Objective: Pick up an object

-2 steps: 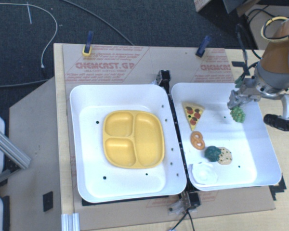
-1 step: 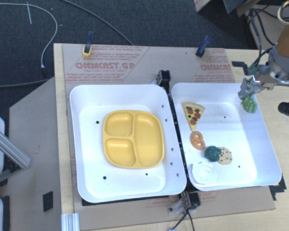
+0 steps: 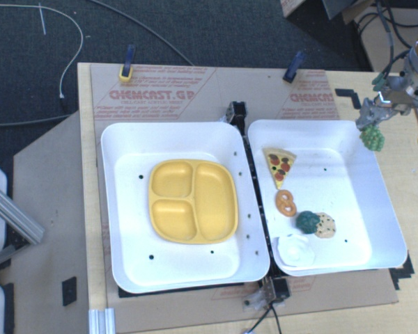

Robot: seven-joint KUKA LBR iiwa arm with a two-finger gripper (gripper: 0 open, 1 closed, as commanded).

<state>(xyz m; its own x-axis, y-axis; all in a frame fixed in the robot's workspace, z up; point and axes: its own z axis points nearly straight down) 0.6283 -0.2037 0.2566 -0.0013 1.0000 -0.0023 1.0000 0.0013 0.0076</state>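
Gripper (image 3: 370, 120) at far right, up over the back-right corner of the right bin (image 3: 376, 179), fingers pointing down-left w/ a small green bumpy object (image 3: 373, 140) pinched at the fingertips, so it's clamped on that; the green object hangs just over the bin's right rim, clear of the bin floor. Looks like a toy broccoli or similar, can't tell for sure. Rest of right bin: pizza slice (image 3: 279, 165) near back-left, tip pointing toward front; pretzel (image 3: 286, 203) just in front of it; dark teal round piece (image 3: 307, 221) touching a cookie (image 3: 324, 225) on its right, both mid-front; white round lid-like thing (image 3: 295, 250) at front-left corner, hard to make out vs the white bin. Left bin (image 3: 125, 186) holds a yellow divided plate (image 3: 194, 201), 3 compartments, roughly centered. Bins sit side by side on a cardboard-covered board (image 3: 167, 92) w/ 2 blue clamps (image 3: 128, 61) at back edge. White cable (image 3: 56, 26) on dark carpet, top-left.
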